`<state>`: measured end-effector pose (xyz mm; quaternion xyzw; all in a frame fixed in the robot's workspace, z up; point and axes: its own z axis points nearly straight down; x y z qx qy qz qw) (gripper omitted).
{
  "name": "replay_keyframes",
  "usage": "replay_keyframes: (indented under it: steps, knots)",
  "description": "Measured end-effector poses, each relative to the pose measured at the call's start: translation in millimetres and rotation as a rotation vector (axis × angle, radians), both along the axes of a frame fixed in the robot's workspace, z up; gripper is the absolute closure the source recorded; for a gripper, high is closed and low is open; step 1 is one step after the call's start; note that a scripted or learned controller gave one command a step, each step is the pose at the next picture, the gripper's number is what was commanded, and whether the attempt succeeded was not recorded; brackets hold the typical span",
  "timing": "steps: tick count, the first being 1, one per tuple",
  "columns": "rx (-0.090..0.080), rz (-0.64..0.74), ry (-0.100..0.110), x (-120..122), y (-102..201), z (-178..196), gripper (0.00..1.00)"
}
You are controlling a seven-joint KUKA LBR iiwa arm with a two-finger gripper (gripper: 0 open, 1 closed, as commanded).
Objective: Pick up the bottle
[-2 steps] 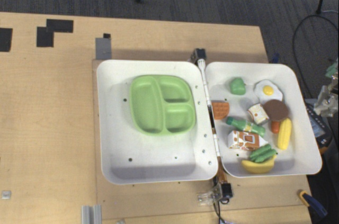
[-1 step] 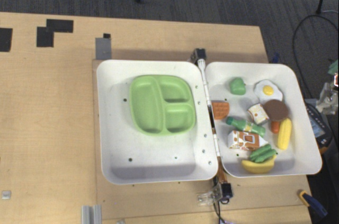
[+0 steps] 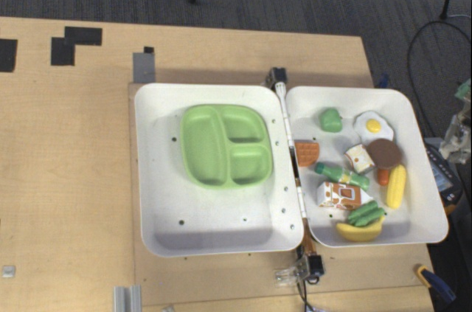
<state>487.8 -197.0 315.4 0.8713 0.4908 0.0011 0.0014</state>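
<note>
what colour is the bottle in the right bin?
Green, with a paler yellowish-green end; the bottle lies on its side mid-bin in the camera view.

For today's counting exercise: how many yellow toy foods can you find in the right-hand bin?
3. The fried egg with its yellow yolk lies near the far edge, the corn cob by the right wall, and the banana at the near edge. Others may be hidden under the pile.
</note>
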Motion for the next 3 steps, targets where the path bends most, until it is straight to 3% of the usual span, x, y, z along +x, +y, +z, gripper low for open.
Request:
replay_keyframes:
  steps: [1, 2, 3]
  knots:
    - [-0.001, 0.007, -0.002, 1, 0, 11, 1.0]
    - [0.002, -0.435, 0.002, 4, -1, 15, 1.0]
    - [0.001, -0.307, 0.0, -1, -9, 51, 1.0]
